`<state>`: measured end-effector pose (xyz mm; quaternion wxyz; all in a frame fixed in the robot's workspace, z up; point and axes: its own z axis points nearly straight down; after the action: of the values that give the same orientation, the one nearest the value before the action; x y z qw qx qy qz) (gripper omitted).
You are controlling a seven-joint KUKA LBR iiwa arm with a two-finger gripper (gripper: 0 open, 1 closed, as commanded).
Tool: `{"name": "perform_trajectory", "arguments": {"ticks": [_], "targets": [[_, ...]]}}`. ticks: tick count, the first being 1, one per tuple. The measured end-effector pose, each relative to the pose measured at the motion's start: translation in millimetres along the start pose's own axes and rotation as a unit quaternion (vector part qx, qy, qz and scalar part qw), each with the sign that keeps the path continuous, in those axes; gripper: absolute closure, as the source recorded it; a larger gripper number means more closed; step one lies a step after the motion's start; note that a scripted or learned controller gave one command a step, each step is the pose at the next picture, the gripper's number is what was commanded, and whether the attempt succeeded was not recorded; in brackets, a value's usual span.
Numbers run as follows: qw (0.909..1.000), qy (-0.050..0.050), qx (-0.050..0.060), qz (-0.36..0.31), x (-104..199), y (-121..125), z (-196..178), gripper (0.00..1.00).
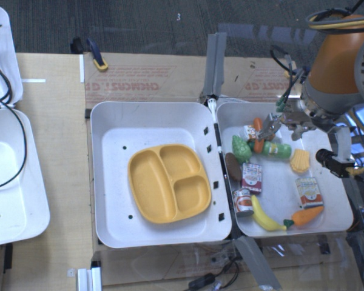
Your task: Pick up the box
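Closest to the lens, our banana (266,216) and carrot (306,216) lie at six o'clock in the right bin (346,223). We judge the task barely begun: one box (252,177) rests flat near the bin's nine o'clock, another box (309,192) toward four o'clock, neither lifted. Our gripper (270,128) hovers at eleven o'clock over the green bottle (277,150); how it is set we cannot tell. The yellow tray (169,182) sits in the left bin (103,180).

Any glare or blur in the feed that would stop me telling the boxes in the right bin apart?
Camera view: light is even and soft, shadows faint; the right bin shows no strong glare. The two boxes are distinguishable, but their print is too small to read. The gripper area is cluttered and slightly soft.
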<state>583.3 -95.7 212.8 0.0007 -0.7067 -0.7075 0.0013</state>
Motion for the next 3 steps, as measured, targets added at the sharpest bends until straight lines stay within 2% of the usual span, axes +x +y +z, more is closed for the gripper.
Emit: {"name": "perform_trajectory", "arguments": {"ticks": [1,2,3], "targets": [[0.9997,0.001,0.001,0.023,-0.8,-77.2,104.2,0.00],[1.0000,0.001,0.000,0.007,3.5,-93.5,121.9,0.00],[0.9999,0.000,-0.001,0.016,-13.7,-14.1,121.3,0.00]]}}
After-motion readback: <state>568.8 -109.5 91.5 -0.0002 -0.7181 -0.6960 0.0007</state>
